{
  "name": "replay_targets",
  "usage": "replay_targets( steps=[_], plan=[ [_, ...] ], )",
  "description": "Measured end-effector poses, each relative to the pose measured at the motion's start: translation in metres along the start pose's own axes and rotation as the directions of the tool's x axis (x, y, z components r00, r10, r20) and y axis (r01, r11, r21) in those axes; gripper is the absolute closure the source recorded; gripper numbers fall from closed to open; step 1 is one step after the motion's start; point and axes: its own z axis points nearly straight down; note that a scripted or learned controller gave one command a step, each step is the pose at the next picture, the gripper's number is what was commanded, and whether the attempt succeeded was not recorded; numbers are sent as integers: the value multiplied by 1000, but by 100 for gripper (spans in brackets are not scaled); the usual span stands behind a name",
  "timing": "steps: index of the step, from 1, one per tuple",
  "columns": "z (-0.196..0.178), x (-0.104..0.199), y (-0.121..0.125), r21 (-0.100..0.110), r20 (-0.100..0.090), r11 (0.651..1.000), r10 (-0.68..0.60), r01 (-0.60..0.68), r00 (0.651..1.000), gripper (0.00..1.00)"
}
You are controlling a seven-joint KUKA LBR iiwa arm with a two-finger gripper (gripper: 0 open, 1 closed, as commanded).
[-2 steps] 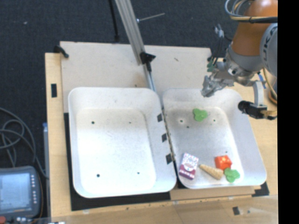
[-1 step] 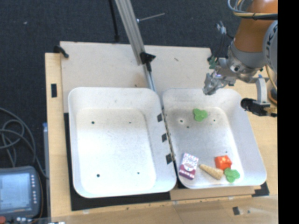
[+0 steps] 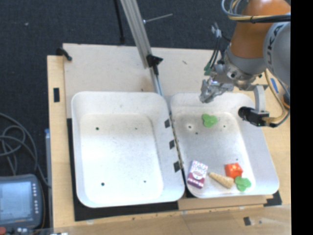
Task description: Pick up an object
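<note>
In the right bin (image 3: 254, 146), a small green object (image 3: 210, 120) lies near the far wall. Along the bin's near edge sit a purple and white box (image 3: 197, 174), a tan cone-shaped piece (image 3: 221, 179), a red object (image 3: 233, 170) and another green object (image 3: 242, 183). My gripper (image 3: 208, 95) hangs over the far rim of the right bin, a little above and behind the small green object. Nothing shows between its fingers.
The left bin (image 3: 78, 131) stands beside the right one on the wooden bench. A slanted metal post (image 3: 139, 31) rises from the bench behind the bins. A black cable fitting (image 3: 252, 115) hangs by the right bin's far right rim.
</note>
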Motion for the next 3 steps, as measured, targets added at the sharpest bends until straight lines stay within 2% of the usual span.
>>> replay_targets(
  steps=[1,3],
  plan=[
    [1,50,-9,1,0,1000,-1,1,1000,100],
    [-2,154,-58,1,-1,1000,-2,2,1000,100]
  ],
)
